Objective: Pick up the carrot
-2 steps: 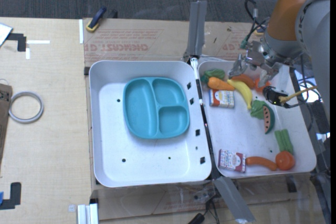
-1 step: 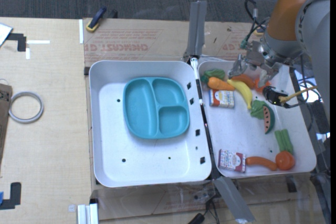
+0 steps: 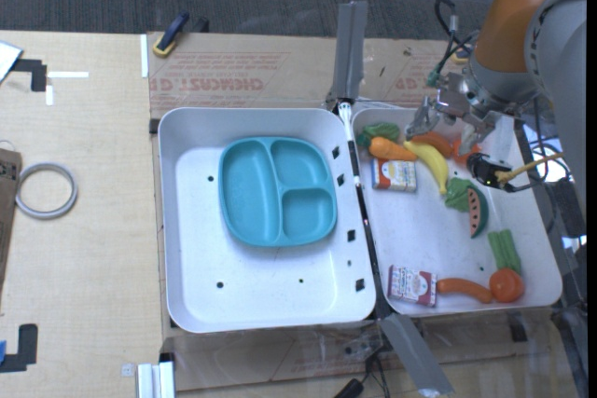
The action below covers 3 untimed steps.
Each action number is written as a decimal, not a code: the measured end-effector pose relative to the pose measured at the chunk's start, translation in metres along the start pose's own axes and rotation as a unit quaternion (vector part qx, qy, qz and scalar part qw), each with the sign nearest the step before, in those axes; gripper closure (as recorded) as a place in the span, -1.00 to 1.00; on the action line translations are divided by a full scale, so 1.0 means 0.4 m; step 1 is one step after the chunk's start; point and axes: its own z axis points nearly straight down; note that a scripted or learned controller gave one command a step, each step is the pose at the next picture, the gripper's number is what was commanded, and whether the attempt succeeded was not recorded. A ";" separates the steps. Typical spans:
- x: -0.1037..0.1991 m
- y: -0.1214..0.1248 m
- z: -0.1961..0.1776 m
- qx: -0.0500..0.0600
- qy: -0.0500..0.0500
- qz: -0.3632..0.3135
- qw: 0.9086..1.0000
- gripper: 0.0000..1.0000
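Hovering: the gripper (image 3: 446,118) hangs over the back of the right bin (image 3: 536,228), its grey arm (image 3: 550,23) reaching in from the right.
Carrot, near gripper: a short orange carrot (image 3: 390,148) with green leaves lies at the back left of the right bin, just left of the banana (image 3: 429,161) and behind the small carton (image 3: 395,174).
Carrot, front: a longer orange piece (image 3: 465,289) lies along the front of the same bin, between a second carton (image 3: 411,285) and a tomato (image 3: 506,285); it may also be a carrot, and I cannot tell which one the task means.
Risk, crowding: the banana touches or nearly touches the back carrot, so a descent set a little to the right would likely close on the banana instead.
Risk, wall: the back carrot sits close to the bin's left wall and rear corner, so a finger could catch the rim and push the carrot aside.
Risk, target: the gripper is above the banana end rather than the carrot, so it needs a shift left before descending.
Jaws: the fingers look spread, but I cannot tell how far; nothing is visible between them.
Left bin: the left bin (image 3: 187,294) holds a blue divided plate (image 3: 278,191).
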 end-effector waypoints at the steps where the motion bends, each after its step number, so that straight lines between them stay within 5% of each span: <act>1: 0.000 0.000 0.000 0.000 0.000 0.000 1.000 -1.00; 2: -0.026 0.031 0.017 -0.001 0.000 -0.082 0.997 -1.00; 3: 0.016 0.022 0.017 0.000 0.001 -0.279 0.960 -1.00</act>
